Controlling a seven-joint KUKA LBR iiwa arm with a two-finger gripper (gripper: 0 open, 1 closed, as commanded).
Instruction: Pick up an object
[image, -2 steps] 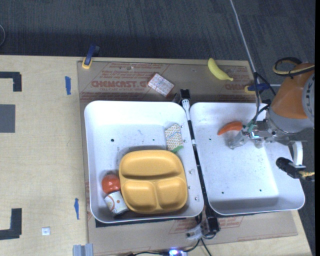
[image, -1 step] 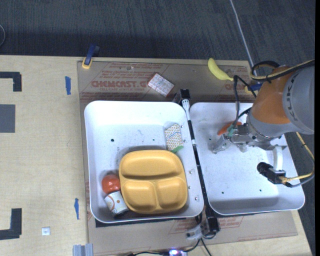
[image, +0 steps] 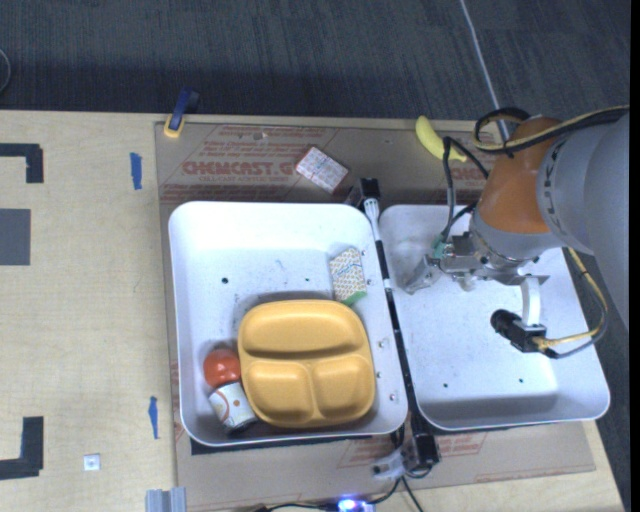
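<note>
A yellow divided tray (image: 305, 360) lies in the left bin (image: 200, 250), covering most of its near half. At the tray's left edge rests a small red and white object (image: 225, 385). Near the bin's right wall, behind the tray, is a small patterned packet (image: 347, 272). My gripper (image: 440, 262) hangs low over the far left part of the right bin (image: 500, 390), under the grey arm with the orange band (image: 515, 195). The wrist hides what is under it. A small grey shape (image: 412, 275) shows just left of the gripper, near the bin's left wall.
A patterned card (image: 320, 168) lies on the cardboard behind the left bin. A yellow item (image: 430, 135) and a blue clip (image: 180, 110) sit at the far edge. Cables (image: 560, 335) with a black plug (image: 512, 327) hang over the right bin.
</note>
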